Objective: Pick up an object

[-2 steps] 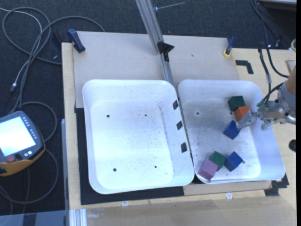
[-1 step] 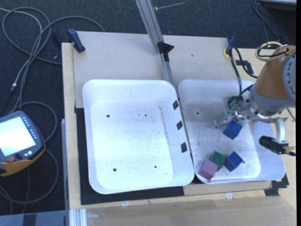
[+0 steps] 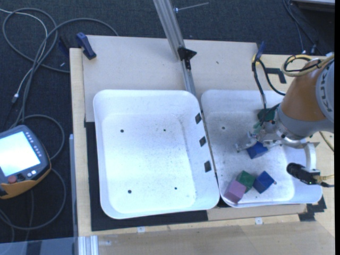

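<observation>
My gripper (image 3: 254,143) is low in the right bin (image 3: 223,110), near its middle, under the grey arm with the orange band (image 3: 304,95). A blue block (image 3: 257,151) lies right at the gripper's tip, partly covered by it; whether it is gripped or just resting on the bin floor is unclear. Near the bin's front edge lie a green block (image 3: 245,178), a second blue block (image 3: 263,182) and a purple block (image 3: 235,191), close together. A small green thing (image 3: 263,116) shows beside the wrist.
The left bin (image 3: 106,110) has a bare white floor. A slanted metal pole (image 3: 169,23) comes down between the two bins. Cables loop around the arm at the right, and a teach pendant (image 3: 18,155) lies on the floor far left.
</observation>
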Robot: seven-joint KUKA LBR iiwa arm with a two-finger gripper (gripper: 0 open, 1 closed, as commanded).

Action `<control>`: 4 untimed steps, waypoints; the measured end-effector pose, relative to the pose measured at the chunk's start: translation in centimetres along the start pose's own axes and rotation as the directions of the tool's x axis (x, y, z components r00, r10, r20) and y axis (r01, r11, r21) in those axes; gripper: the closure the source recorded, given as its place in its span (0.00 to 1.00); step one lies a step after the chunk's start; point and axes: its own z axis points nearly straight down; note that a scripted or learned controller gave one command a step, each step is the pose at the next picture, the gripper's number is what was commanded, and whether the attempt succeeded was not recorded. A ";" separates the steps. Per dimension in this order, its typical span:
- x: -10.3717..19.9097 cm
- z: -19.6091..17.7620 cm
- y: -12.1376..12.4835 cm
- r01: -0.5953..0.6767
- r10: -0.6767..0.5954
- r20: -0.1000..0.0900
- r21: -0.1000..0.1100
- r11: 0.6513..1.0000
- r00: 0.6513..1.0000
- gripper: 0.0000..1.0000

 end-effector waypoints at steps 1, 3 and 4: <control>-0.1 -1.1 0.2 -0.001 0.001 0.001 -0.005 1.000 1.000 1.00; 13.5 -10.4 4.9 0.008 -0.008 0.001 -0.013 1.000 1.000 1.00; 10.7 -10.0 2.2 -0.005 0.005 0.003 0.000 1.000 1.000 1.00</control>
